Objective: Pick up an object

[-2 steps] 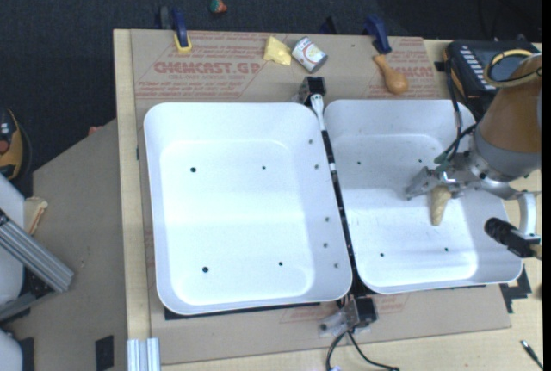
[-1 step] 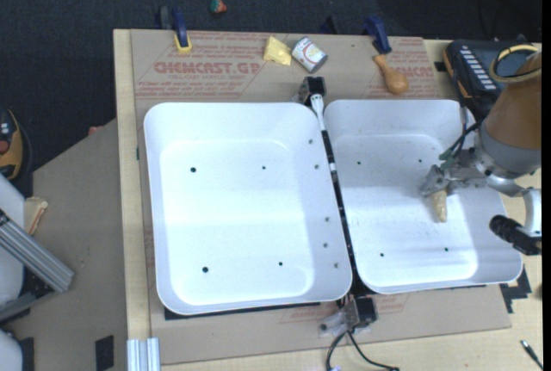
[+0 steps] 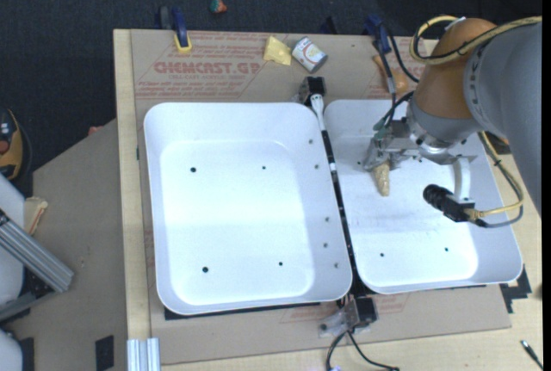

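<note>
Object: a small tan piece (image 3: 381,182) lies in the right bin (image 3: 430,270), toward its far left part.
Tool: the tool (image 3: 385,156) hangs just above the piece, low for a grasp; whether it is open or closed cannot be told.
Left bin (image 3: 232,275): beside it on the surface (image 3: 215,68).
Judgement: piece not yet lifted.

High slanted view over both bins (image 3: 155,188)
</note>
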Robot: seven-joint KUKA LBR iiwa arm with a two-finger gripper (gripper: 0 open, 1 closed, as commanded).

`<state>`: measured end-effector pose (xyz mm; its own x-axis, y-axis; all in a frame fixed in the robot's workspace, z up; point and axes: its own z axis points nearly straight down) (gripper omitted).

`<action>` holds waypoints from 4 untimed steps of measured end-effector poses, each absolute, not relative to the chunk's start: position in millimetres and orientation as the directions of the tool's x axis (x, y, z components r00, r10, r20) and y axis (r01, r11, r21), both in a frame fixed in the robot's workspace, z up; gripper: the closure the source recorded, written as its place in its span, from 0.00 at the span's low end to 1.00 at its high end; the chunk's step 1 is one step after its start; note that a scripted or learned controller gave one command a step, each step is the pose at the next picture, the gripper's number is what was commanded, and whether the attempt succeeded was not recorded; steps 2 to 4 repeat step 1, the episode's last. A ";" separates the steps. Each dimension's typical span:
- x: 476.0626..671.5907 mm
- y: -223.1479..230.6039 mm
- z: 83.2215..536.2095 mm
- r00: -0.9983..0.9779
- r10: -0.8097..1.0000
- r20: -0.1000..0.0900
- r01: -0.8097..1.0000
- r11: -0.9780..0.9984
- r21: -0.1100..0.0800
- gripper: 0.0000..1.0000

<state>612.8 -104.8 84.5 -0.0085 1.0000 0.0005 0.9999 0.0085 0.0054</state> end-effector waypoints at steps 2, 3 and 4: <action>648.2 -30.2 192.5 -0.009 1.000 0.001 1.000 0.009 0.014 1.00; 648.2 -30.2 192.5 -0.009 1.000 0.001 1.000 0.009 0.014 1.00; 648.2 -30.2 192.5 -0.009 1.000 0.001 1.000 0.009 0.014 1.00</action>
